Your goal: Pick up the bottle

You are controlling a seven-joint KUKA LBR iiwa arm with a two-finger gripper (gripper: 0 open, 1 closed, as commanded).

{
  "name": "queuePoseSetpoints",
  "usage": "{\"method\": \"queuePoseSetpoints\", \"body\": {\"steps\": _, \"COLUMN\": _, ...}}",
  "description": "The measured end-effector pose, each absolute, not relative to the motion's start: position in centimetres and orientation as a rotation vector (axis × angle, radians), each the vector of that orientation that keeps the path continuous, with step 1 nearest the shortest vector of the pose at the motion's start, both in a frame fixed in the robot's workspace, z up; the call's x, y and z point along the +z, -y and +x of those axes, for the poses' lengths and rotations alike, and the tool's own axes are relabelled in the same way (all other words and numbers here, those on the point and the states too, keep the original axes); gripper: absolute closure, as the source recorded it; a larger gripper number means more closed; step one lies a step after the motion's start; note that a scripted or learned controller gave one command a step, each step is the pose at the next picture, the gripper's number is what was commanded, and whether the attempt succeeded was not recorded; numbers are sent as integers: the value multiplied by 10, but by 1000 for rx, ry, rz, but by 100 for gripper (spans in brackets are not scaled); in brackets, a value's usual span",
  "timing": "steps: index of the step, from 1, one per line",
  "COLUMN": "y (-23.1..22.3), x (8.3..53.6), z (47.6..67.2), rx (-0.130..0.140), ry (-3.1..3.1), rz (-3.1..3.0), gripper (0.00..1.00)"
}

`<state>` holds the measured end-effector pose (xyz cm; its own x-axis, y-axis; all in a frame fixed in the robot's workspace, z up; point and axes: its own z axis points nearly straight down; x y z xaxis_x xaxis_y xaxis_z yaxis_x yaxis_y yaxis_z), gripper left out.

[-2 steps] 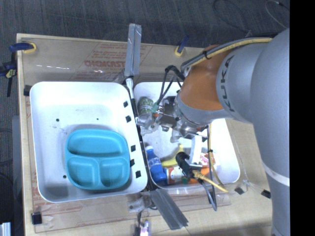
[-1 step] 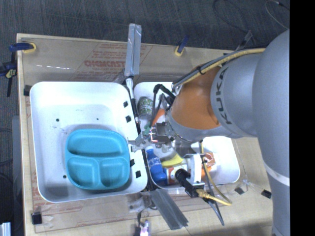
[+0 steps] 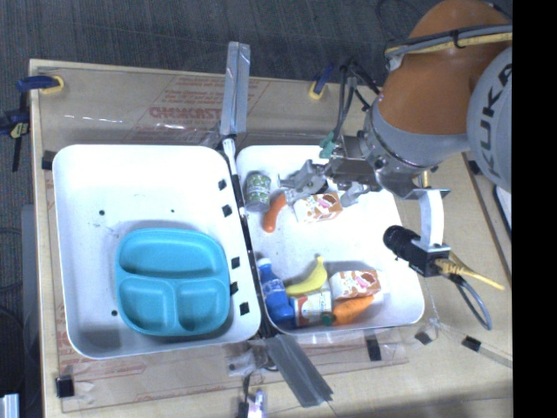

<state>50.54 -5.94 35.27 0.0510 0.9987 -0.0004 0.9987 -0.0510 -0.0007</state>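
Your claw [image 3: 306, 179] sits up high in the right bin [image 3: 396, 307]; you cannot tell its grip. Down low lies the blue bottle [image 3: 275, 296], light, hard and slippery. Grab its middle.

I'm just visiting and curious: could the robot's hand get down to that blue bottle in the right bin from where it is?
Probably, but awkwardly. The blue bottle lies against the bin's left wall, with the banana beside it. The hand hovers farther back.

I read red mirrored lettering [image 3: 184, 111] on bench [image 3: 130, 103], illegible; white letters "KU" [image 3: 494, 94] on arm [image 3: 452, 68].
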Motion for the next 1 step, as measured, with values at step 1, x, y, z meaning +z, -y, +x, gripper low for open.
{"method": "queuePoseSetpoints", "body": {"steps": 1, "y": -16, "x": 201, "z": 503, "rx": 9, "ry": 2102, "rz": -2329, "gripper": 0}}
